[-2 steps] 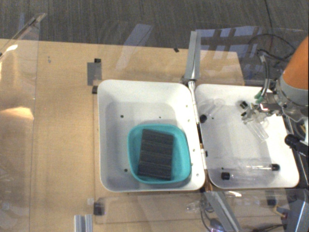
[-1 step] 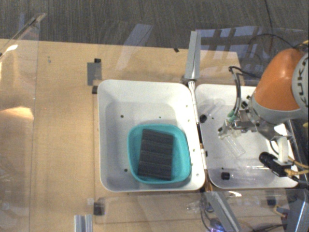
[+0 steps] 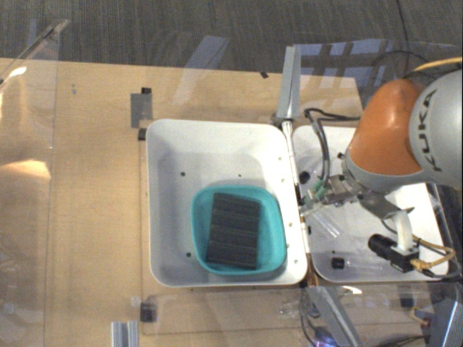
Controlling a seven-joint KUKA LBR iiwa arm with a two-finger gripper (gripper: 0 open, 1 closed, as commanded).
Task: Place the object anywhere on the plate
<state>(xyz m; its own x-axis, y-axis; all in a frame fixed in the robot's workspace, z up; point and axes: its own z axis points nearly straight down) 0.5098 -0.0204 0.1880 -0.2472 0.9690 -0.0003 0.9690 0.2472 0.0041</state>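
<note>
Dark ribbed block (image 3: 234,230). Lay flat on the teal plate (image 3: 273,231), inside the rim on every side and a little toward the plate's left half. Ran lengthwise from the far side of the view to the near side, far end leaning slightly right, ribs crossing the short width. Sat to the left of the gripper (image 3: 315,195) and somewhat nearer the camera, well apart from it, with the adjoining walls of both bins between.

Found the gripper over the left edge of the right bin (image 3: 354,231), tucked under the orange wrist. Could not tell whether open or closed.

Rested, plate and all, on the smooth white floor of the left bin (image 3: 166,194), toward its near right corner, with bare floor to the left and beyond. Noted a small dark thing (image 3: 338,263) on the right bin's floor, near its front, apart from the gripper.

Judged the placing as good as done, block and plate lying as they did. Judged that any fresh grasp would call for a reach left over the walls and a close across the short width.
</note>
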